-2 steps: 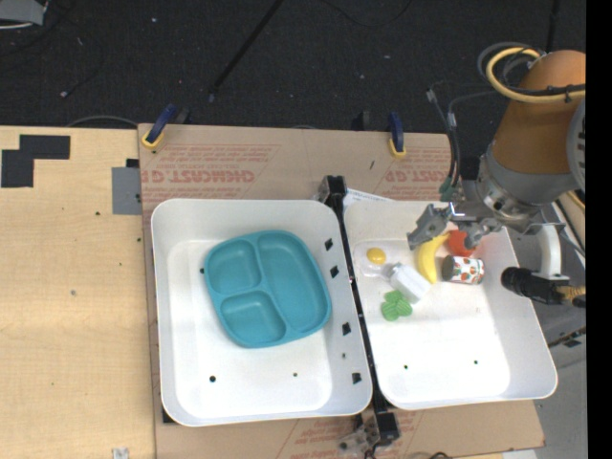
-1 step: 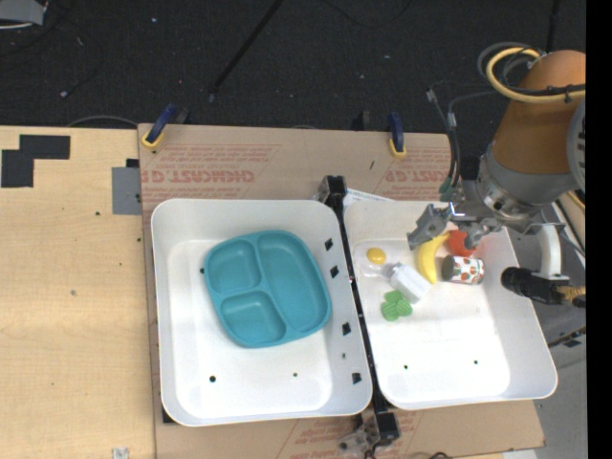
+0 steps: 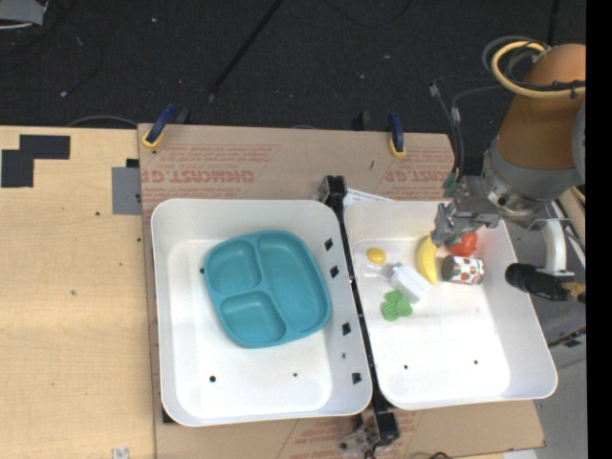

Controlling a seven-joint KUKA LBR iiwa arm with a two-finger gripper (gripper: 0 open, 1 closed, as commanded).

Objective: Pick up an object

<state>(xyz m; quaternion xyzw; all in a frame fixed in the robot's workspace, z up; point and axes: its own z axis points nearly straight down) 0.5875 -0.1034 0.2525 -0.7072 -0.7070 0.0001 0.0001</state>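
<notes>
Right bin (image 3: 516, 371): hand (image 3: 457, 234) hides its own finger spread above the patterned can (image 3: 463, 270).

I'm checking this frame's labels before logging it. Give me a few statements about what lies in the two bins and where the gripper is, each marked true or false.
1. The teal divided plastic plate lies in the left white bin. True.
2. The small yellow round piece sits on the teal plate. False: it lies in the right white bin, near the divider between the bins.
3. The gripper is over the right bin, close above the red and white patterned object. True.
4. The green leafy toy lies outside both bins on the cardboard. False: it rests on the right bin's floor.
5. The yellow banana-shaped toy lies next to the red and white object. True.
</notes>
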